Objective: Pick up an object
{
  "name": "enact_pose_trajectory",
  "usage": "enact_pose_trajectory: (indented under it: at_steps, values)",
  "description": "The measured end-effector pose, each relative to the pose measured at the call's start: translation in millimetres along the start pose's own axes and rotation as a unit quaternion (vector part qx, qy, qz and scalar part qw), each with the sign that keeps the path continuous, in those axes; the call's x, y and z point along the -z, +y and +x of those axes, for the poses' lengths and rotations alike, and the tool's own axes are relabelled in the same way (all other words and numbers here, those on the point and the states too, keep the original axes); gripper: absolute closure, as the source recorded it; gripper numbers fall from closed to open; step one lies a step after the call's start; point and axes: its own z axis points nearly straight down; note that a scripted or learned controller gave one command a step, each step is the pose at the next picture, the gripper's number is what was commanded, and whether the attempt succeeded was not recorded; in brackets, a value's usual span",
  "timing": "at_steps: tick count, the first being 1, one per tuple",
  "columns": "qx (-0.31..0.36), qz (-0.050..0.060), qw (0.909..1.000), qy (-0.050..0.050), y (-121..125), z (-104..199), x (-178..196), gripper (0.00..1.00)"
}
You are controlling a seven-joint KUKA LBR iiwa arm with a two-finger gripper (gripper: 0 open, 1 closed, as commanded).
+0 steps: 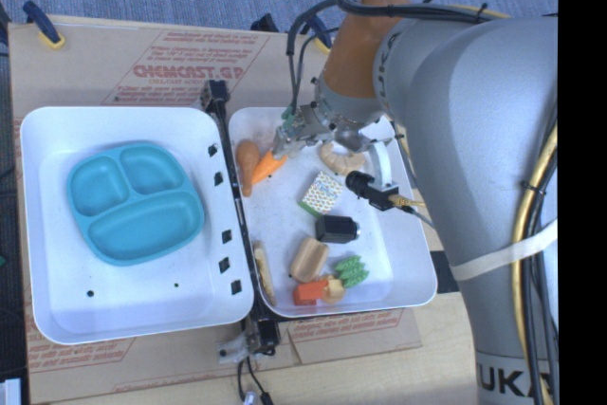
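My gripper [287, 138] hangs over the back left part of the right bin [408, 285]. Just below its tip lies a small orange carrot [268, 168], slanted, with its upper end at the gripper. Whether the carrot is gripped or only touched is unclear. A brown oblong piece [247, 162] lies right beside the carrot, against the bin's left wall.
Also in the right bin are a beige piece [334, 157], a green-patterned square [321, 193], a black block [336, 229], a tan cylinder [308, 258], a green broccoli [351, 271] and a red piece [308, 292]. The left bin [38, 299] holds a blue divided plate [136, 201].
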Motion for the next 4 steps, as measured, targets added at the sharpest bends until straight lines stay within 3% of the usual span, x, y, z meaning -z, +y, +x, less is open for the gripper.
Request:
enact_pose_trajectory:
  at_steps: [1, 2, 3, 4]
  values:
    - [0.000, 0.001, 1.0000, 0.000, -1, 0, -1, 0.00]
    - [-0.016, -0.001, 0.9999, -0.002, -27, 5, -21, 0.00]
    - [-0.065, 0.023, 0.9976, -0.001, -1, -7, -25, 0.00]
    - [-0.063, 0.022, 0.9978, 0.001, 0, -4, -15, 1.00]
